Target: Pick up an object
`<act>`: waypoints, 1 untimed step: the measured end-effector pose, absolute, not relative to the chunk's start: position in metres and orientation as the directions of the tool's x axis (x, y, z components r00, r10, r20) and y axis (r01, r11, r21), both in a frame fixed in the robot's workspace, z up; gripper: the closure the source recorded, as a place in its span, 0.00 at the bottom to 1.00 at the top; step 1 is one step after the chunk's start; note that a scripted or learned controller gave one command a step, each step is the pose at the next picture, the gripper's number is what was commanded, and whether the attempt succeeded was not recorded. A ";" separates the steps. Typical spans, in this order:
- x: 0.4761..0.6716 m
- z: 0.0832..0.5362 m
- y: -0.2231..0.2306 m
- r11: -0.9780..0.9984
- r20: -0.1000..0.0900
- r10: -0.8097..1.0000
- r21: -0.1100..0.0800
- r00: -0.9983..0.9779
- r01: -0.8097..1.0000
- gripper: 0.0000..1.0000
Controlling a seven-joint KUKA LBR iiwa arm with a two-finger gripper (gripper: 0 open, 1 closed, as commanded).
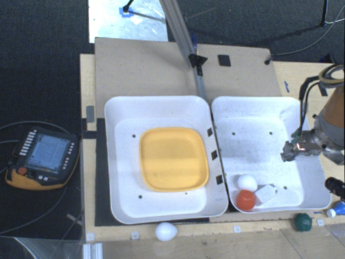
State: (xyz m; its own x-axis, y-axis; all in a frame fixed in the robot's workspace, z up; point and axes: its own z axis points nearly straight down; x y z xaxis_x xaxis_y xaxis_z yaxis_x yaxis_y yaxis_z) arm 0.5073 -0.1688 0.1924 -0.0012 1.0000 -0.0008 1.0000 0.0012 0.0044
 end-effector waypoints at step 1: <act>0.508 0.214 -0.169 0.001 -0.001 1.000 0.002 -0.001 1.000 1.00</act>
State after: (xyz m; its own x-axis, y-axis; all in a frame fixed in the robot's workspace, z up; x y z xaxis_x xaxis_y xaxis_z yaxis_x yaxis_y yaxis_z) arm 0.5078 -0.1690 0.2144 -0.0006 1.0000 -0.0005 1.0000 0.0006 0.0020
